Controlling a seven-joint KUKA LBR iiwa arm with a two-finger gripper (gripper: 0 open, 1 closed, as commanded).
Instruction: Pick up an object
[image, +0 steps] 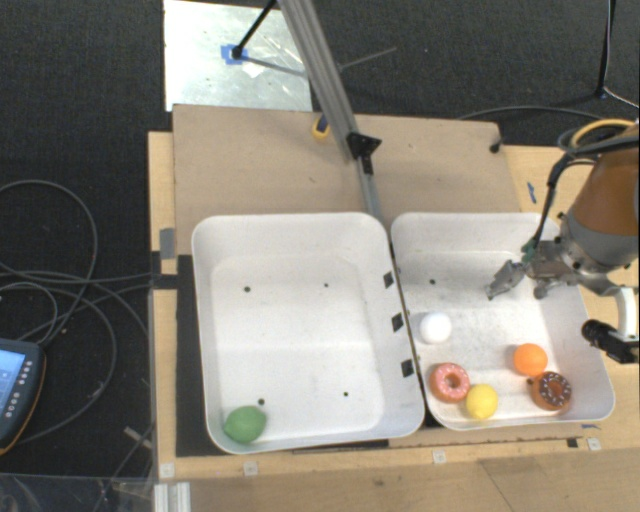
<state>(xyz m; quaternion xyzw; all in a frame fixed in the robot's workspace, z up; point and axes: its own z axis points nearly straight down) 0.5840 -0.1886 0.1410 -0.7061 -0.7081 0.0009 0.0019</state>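
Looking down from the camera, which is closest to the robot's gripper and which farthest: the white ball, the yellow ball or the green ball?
From the gripper, in the camera view:
1. White ball, right bin, near the divider.
2. Yellow ball, right bin, front edge.
3. Green ball, left bin, front-left corner, by far the farthest.

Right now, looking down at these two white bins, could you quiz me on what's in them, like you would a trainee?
1. True or false: the round green ball lies in the left white bin.
2. How many things lie in the right white bin?
3. Which lies nearest the tool: (a) small white ball, (b) yellow ball, (c) chocolate doughnut?

Key: 1 true. 2 five: white ball, pink-iced doughnut, yellow ball, orange ball, chocolate doughnut. 3 (a).
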